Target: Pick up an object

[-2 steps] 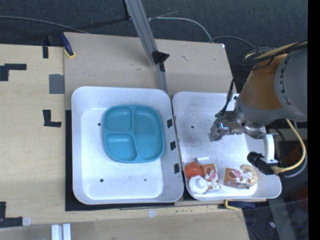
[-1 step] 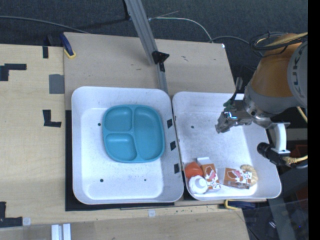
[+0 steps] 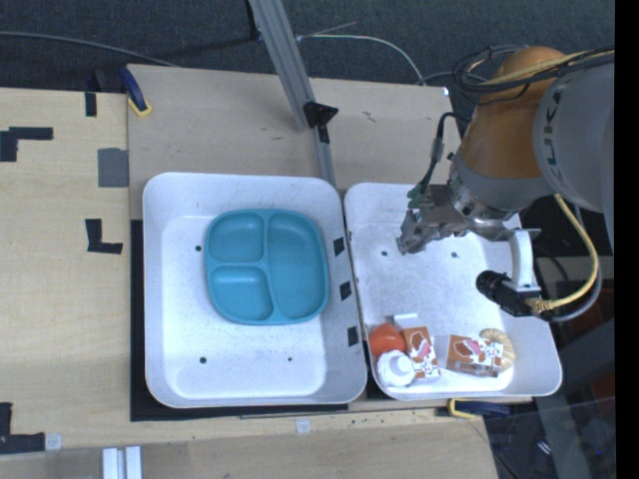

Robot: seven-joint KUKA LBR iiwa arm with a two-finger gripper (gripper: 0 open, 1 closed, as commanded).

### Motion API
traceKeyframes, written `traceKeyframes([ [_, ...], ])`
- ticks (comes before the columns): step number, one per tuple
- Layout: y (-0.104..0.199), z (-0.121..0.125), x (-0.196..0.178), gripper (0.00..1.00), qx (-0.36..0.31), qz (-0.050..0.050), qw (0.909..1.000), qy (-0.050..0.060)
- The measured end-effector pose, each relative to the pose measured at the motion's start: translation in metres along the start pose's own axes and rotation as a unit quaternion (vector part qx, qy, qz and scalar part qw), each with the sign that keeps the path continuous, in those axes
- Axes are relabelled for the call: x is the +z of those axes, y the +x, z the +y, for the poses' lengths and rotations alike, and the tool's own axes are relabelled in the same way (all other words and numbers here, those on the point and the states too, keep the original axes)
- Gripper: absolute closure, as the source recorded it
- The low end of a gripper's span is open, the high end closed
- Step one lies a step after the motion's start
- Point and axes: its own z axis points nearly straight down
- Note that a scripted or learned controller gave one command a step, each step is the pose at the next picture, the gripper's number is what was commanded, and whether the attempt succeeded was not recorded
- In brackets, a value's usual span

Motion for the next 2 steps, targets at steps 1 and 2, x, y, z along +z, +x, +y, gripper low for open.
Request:
traceKeyframes([
  [1, 0.056, 0.01, 0.011, 1.0, 0.0, 0.0, 1.0, 0.001],
  [2, 0.108, 0.012, 0.004, 1.0, 0.0, 0.0, 1.0, 0.001],
])
